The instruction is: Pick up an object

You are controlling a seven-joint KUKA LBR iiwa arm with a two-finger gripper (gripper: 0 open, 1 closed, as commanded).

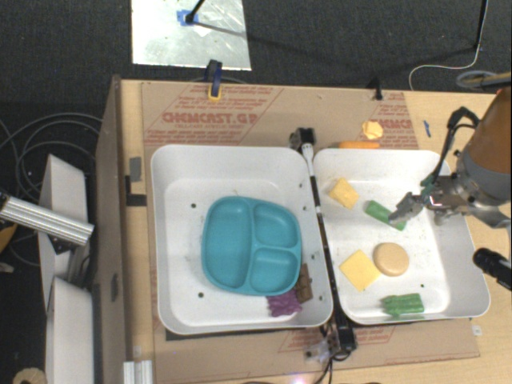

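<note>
Overhead slanted view of the desk (448, 110) with two shallow white bins side by side. The left bin (176, 182) contains a teal divided plate (250, 245), with a purple object (282, 304) and a small brown object (304, 285) touching its near right edge. The right bin (460, 290) contains a small yellow block (345, 193) toward the far left, a green piece (385, 214) near the centre, a larger yellow block (359, 270) just beside a round tan object (392, 259), and a second green piece (402, 303) at the near side. An orange item (359, 144) lies just beyond the far rim of that bin. The arm (490, 154) enters from the right; its claw (410, 206) sits low over the right bin, just right of the central green piece. Whether the claw is released or clenched cannot be told, and nothing is visibly held between its tips.
</note>
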